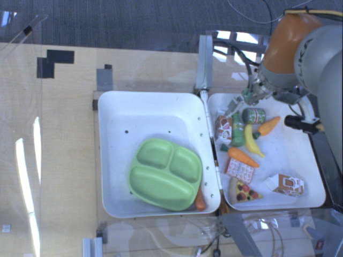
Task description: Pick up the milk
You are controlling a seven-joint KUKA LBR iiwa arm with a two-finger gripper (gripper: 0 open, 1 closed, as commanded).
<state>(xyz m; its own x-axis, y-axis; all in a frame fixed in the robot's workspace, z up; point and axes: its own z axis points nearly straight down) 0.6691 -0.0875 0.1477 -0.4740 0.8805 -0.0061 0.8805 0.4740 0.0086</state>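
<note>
The milk (pixel 287 184) is a small white carton with brown print, lying on its side in the front right corner of the right bin (pixel 313 159). My gripper (pixel 247 97) hangs over the back left part of that bin, just above a green can (pixel 253 115). It is well away from the milk, which lies toward the bin's front. Nothing is visibly held.
Around the can lie a yellow banana (pixel 251 140), two carrots (pixel 269 125) (pixel 242 156), a green bottle (pixel 236 128), a brown-and-white carton (pixel 224 127), a red checked box (pixel 239 170) and a pizza slice (pixel 242 190). The left bin (pixel 123 122) holds a green divided plate (pixel 166 173).
</note>
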